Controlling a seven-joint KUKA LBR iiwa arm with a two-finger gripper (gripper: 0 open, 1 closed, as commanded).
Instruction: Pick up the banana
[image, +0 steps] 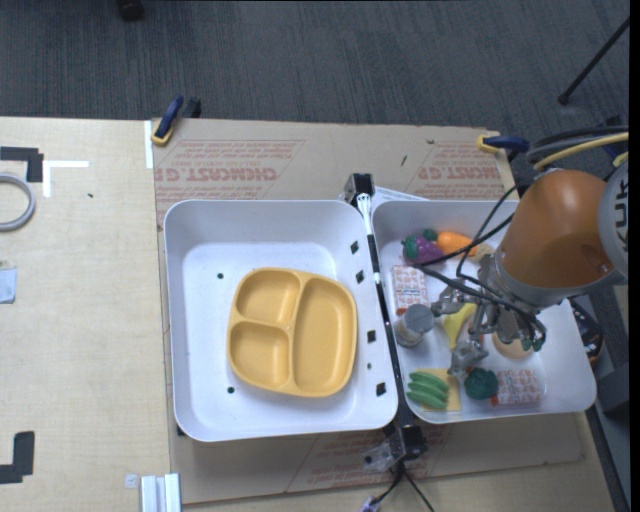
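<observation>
The arm enters from the right of the frame, its orange band large over the right bin, which fills the lower right of the frame. Below the band the gripper reaches down into that bin's middle. Whether its fingers are open or closed, I cannot tell: cables and wrist parts clutter the spot. The banana lies in the right bin's centre, a yellow piece just left of the gripper, partly hidden by it, so contact cannot be judged.

Around it in the same bin: a purple grape-like toy and an orange piece near the upper wall, a small printed packet below them, a grey round object just left of the banana, green pods near the lower wall, a dark green item beside them, and another printed packet to its right.

The left bin occupies the frame's centre and holds a yellow divided plate with three compartments. Both bins rest on a cardboard sheet on the tabletop
</observation>
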